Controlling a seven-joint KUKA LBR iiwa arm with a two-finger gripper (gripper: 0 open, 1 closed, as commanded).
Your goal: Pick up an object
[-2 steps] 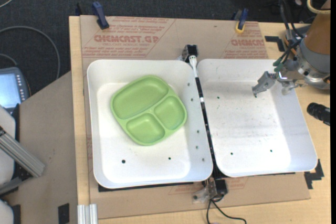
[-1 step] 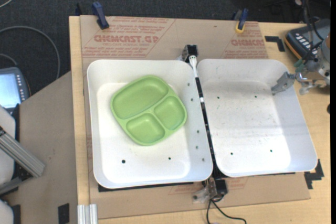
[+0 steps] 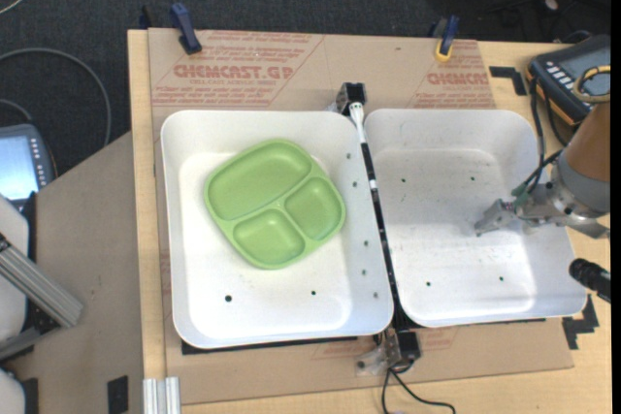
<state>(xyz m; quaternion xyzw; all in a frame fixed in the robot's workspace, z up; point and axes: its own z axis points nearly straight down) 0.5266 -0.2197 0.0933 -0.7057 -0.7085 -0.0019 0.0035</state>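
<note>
Plate: light green plastic divided plate with three compartments (image 3: 276,203), lying flat in the left bin, roughly in the middle and a bit toward the far edge, turned at an angle to the bin walls. Nothing is touching it.

Left bin: shallow white plastic bin with rounded corners (image 3: 194,305). The plate is sitting on its floor.

Right bin: second shallow white bin (image 3: 456,296), right beside the first, their inner rims touching along a dark strip. A few tiny dark dots on its floor, can't tell what they are.

Gripper: grey two-finger gripper (image 3: 485,223), down low in the right bin toward its right edge, pointing left. Well apart from the plate, a whole bin over. There's nothing between the fingers that I can see, but the tip is too small and blurry, so honestly can't tell if they're spread or pressed together.

Arm: grey arm with an orange-brown band (image 3: 590,160), coming in over the right bin's right edge.

Bench: brown cardboard-covered bench top with red printed lettering (image 3: 233,68) under both bins.

Clamps: blue clamp (image 3: 184,27) at the far-left edge of the bench, yellow and blue one (image 3: 446,37) on the far edge toward the right.
</note>
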